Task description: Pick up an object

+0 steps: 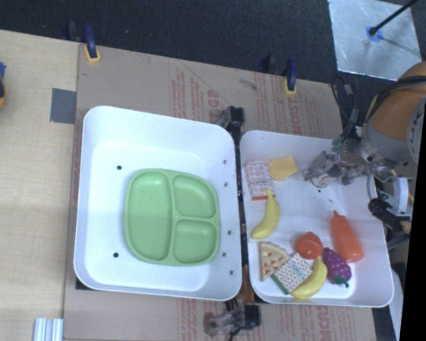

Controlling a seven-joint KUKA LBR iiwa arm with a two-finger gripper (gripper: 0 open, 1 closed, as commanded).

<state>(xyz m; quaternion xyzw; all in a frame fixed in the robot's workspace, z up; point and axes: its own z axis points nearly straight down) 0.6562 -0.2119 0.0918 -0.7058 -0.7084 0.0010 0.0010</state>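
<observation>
Gripper (pixel 326 171) hangs low over the upper part of the right bin (pixel 290 295), reaching in from the right; whether it is released or clenched cannot be told from this angle, and nothing is seen held in it. Nearest to it is a flat yellow cheese slice (pixel 283 167), lying just to its left on the bin floor, beside a small printed packet (pixel 257 179). An orange carrot-like piece (pixel 345 237) lies below the gripper, its long axis running roughly top to bottom. Farther down sit a red tomato (pixel 309 245), purple grapes (pixel 337 265), two bananas and a sandwich triangle. The left bin (pixel 103 127) holds a green divided plate (pixel 172 216). The cheese looks the likeliest target.
</observation>
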